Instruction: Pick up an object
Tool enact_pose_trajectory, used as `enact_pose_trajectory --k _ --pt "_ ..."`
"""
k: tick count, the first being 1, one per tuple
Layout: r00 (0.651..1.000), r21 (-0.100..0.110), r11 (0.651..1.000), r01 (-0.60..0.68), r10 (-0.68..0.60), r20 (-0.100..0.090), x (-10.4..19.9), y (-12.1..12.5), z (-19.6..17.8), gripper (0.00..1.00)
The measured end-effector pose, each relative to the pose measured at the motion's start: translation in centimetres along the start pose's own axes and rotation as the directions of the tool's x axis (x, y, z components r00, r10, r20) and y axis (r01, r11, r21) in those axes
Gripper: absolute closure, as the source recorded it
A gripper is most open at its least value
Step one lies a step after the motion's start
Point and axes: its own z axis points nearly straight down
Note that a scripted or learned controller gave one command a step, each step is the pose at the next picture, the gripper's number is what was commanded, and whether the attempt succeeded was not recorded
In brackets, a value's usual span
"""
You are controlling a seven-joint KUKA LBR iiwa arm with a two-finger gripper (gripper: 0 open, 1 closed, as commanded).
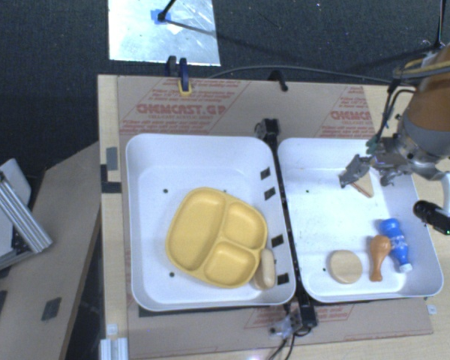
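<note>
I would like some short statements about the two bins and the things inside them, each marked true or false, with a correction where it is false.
1. The yellow divided tray lies in the left bin. True.
2. The blue bottle lies in the left bin. False: it lies in the right bin, near that bin's right wall.
3. The gripper is above the right bin. True.
4. The round beige disc rests on the yellow tray. False: it lies on the floor of the right bin, left of the brown drumstick-shaped toy.
5. A small beige piece lies against the yellow tray's lower right edge. True.
</note>
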Motion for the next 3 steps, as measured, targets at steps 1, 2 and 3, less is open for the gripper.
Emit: enact_pose_trajectory --k 1,2,3 --pt "1.000 -0.012 1.000 0.003 -0.003 0.002 0.0 0.3 -0.7 0.00" --pt "1.000 -0.010 1.000 0.002 -0.002 0.002 -0.1 1.1 3.9 0.00" --pt "1.000 -0.009 1.000 0.001 -0.001 0.001 -0.4 0.5 8.3 0.00"
